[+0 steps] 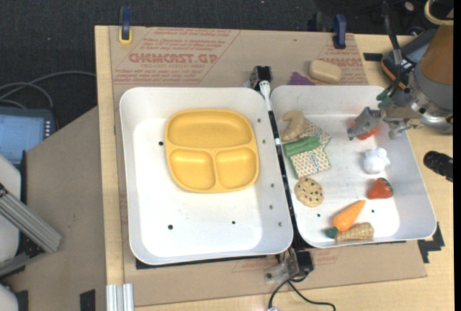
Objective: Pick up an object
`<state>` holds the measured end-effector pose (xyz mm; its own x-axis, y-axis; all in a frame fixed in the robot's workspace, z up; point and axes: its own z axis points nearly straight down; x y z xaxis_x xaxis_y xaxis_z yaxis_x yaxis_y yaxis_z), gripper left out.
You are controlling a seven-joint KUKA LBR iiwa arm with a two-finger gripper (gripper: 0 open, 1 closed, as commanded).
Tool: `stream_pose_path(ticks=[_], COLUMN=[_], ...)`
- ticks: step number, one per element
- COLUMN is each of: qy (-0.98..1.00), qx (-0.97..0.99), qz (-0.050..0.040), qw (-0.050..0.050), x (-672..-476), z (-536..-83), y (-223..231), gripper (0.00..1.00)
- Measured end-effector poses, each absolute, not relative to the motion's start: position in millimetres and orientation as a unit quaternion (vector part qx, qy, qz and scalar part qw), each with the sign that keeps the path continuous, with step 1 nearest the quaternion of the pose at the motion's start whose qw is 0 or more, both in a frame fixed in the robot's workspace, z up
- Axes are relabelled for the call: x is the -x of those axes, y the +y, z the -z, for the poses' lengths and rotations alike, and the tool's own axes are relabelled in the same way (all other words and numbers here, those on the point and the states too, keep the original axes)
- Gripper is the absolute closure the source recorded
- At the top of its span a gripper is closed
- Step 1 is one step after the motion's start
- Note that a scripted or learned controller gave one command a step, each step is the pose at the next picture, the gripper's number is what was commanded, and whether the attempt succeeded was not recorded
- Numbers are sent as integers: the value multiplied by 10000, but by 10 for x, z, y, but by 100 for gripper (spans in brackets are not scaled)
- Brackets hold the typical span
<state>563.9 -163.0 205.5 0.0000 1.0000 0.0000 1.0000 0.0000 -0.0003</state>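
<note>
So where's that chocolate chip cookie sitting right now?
The cookie lies in the right bin, near its left wall, just below the green packet and left of the carrot.

Two white bins sat side by side: a left bin (137, 180) and a right bin (418, 194). One yellow divided plate (212, 150) lay in the left. The right held one cookie (310, 191), one carrot (348, 215), one white ball (374, 160), one red piece (379, 189) and one green packet (306, 151). Two blue clamps, (126, 24) and (339, 30), gripped the tabletop's far edge
</note>
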Motion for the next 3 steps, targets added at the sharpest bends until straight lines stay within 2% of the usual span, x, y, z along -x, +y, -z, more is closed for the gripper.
stream_pose_path(ticks=[1,2,3], qy=[-7078,-7087,-7089], qx=[7064,7055,7053], qz=[49,14,18], qw=[46,-4,15], x=[-6203,-6198,-6198], z=[-866,-1021,-1013], y=[-2193,-2210,-2196], gripper=[0,100,0])
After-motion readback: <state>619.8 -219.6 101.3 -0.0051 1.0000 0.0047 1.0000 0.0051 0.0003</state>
